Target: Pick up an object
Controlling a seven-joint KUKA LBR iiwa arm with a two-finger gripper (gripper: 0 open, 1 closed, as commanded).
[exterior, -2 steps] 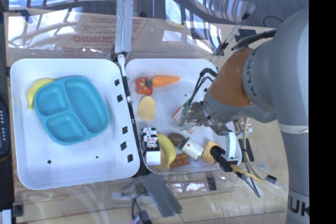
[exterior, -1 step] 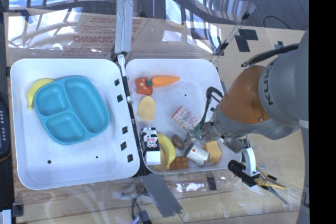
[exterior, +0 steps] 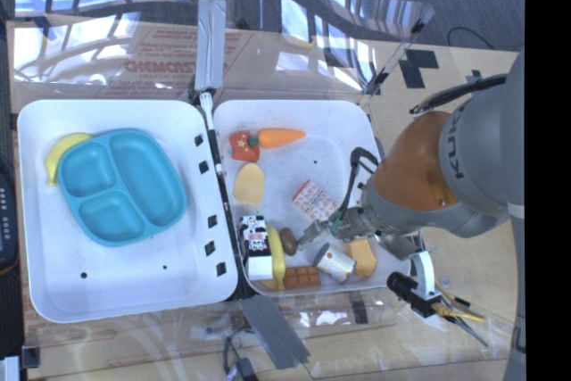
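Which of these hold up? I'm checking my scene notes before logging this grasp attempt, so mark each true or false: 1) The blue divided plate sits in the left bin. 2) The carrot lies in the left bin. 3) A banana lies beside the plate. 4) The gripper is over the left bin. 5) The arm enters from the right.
1) True: the blue divided plate lies in the left bin.
2) False: the carrot lies in the right bin, near its top.
3) True: the banana touches the plate's upper left edge.
4) False: the gripper is low in the right bin, among the small items.
5) True.
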